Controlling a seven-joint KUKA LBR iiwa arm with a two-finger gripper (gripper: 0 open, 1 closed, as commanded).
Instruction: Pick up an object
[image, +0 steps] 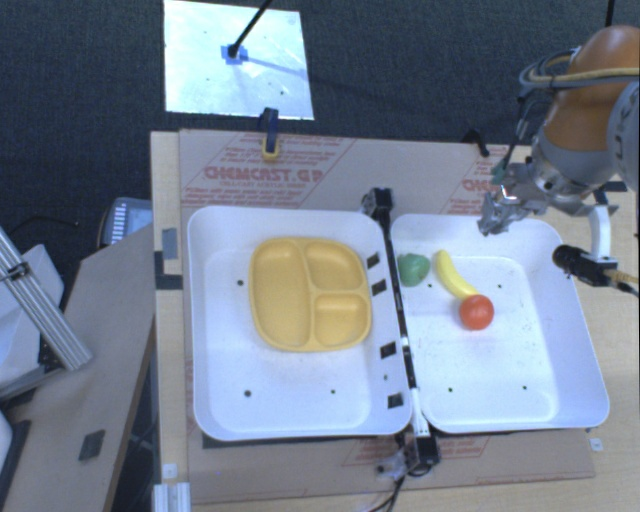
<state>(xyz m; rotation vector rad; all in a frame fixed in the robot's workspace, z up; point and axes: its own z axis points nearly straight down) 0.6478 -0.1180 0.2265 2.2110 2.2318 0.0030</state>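
Hovering gripper above the right bin's far rim

Positioned at upper right: gripper (494, 222), over the far edge of the right bin (560, 400), nothing between its fingers; whether spread or pressed together, cannot tell. Lying in the right bin's far-left part: green object (413, 267), just beside yellow banana (453, 275), whose near end touches a red-orange ball (477, 312). Resting in the left bin (220, 400): yellow divided tray (308, 294), three compartments, lying flat.
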